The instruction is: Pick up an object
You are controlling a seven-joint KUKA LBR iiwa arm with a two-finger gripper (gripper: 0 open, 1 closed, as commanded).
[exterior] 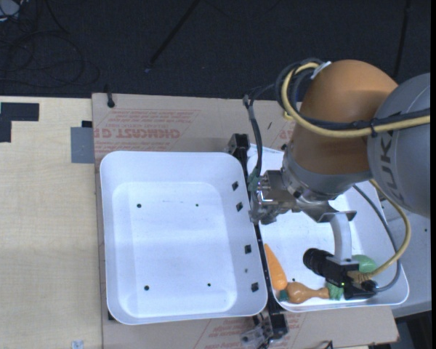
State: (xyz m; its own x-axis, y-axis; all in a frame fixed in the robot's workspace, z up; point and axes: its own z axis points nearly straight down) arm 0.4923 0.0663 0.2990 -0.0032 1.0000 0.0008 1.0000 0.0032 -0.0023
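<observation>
Gripper (267, 202) low over the left side of right bin (305, 231), close against the wall shared with left bin (174, 231). Clenched or released: cannot tell, wrist and arm (349, 122) masking it from above. Nothing seen in the grip.

Candidates for pickup, all in right bin:
- orange carrot-shaped piece (275, 266), just beyond gripper toward the view's bottom edge, lying along the shared wall
- tan pear-shaped piece (305, 292), beside the carrot's lower tip, at the front rim
- green piece (365, 262), well to the right, partly hidden

Risks, as judged from here:
- closing on air, carrot lying just off the gripper's spot
- catching or scraping the bin wall, clearance looking tight
- slim, tapered carrot pivoting or slipping out if pinched off-centre
- shoving carrot into pear piece, wedging both in the front corner
</observation>
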